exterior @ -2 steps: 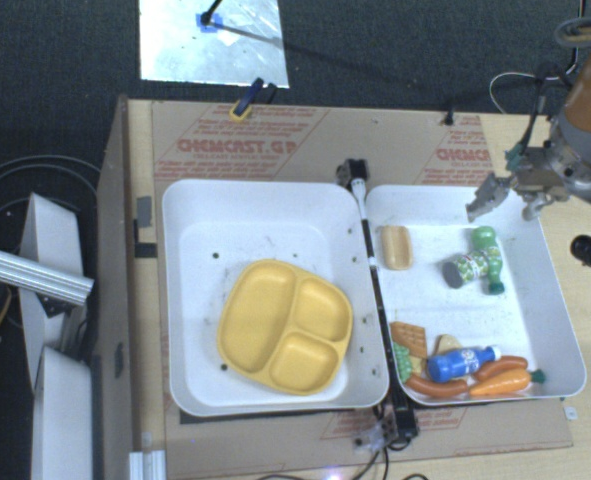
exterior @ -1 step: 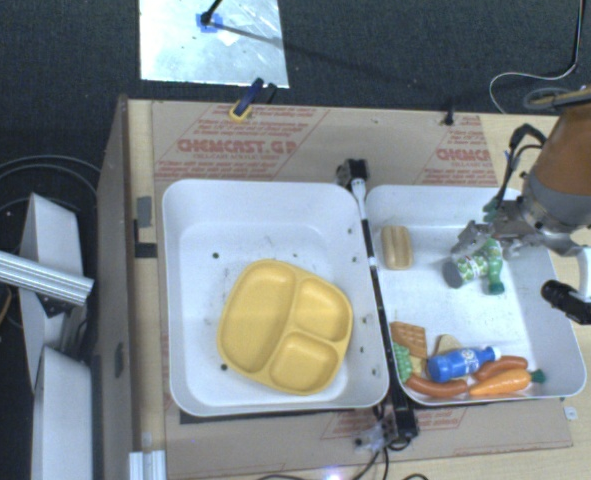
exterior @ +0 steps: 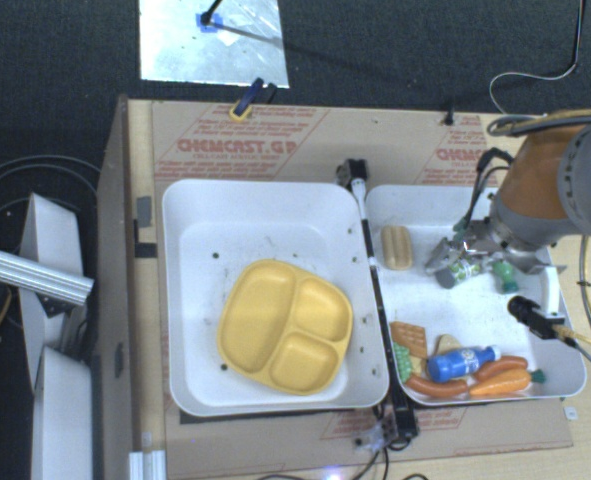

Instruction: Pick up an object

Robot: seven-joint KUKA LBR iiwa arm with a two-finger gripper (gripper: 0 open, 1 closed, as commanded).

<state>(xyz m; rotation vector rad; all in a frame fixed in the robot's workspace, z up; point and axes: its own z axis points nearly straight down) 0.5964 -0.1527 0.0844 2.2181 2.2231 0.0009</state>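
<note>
A shiny sheet point(exterior: 213, 28), perhaps foil, lies on dark floor point(exterior: 55, 58).

The arm point(exterior: 565, 183) enters from the right as a thick, rounded grey casing with a smooth matt surface; a broad orange band wraps it above the wrist, the colour leaning to brownish orange in this light; dark cables loop along the band's left side and run toward the wrist; below the band the housing narrows to a grey wrist section; the gripper point(exterior: 453, 265) at the end is a cluster of silvery metal parts with small green patches, too small and blurred for finer detail.
</note>
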